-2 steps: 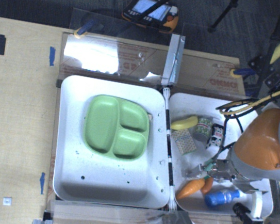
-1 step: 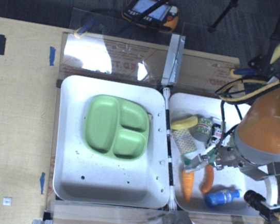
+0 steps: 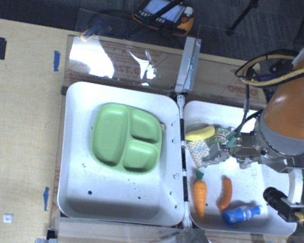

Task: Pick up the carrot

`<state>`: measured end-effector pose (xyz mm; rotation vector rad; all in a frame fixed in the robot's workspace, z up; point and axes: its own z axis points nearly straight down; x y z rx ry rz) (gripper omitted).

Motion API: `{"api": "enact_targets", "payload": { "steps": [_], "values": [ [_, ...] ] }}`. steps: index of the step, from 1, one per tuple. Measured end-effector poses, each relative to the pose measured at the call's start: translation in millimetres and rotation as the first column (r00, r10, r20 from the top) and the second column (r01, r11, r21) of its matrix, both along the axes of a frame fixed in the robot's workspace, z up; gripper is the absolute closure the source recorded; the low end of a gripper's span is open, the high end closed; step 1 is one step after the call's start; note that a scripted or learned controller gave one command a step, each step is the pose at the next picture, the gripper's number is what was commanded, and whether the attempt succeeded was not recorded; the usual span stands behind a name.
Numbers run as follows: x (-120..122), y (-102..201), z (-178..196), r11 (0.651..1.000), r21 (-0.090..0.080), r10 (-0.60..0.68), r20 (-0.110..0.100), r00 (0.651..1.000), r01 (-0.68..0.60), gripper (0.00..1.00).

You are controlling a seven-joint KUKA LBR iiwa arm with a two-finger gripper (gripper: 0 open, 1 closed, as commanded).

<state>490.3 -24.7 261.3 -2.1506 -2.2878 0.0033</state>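
The carrot, tapered and orange with a green top, lies at the lower left of the right bin. Beside it lie a curved orange sausage and a blue bottle; above, a yellow banana. The gripper hovers above the carrot; I cannot tell its grip. The left bin holds a smooth green divided plate.

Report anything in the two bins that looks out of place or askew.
Nothing stands out. The green plate sits flat in the left bin; the carrot, a bottle and other items lie loose in the right bin.
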Motion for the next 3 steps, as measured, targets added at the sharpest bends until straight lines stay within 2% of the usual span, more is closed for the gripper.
{"api": "enact_targets", "payload": {
  "steps": [1, 2, 3],
  "values": [
    [-3, 41, -78, 1.0, 0.0, -0.026, -0.003, 1.0, 0.026, 0.0],
    [42, -32, -78, 0.997, 0.0, -0.082, -0.001, 0.997, 0.082, 0.0],
    [-13, 47, -78, 1.0, 0.0, -0.028, -0.003, 1.0, 0.028, 0.0]
  ]
}}
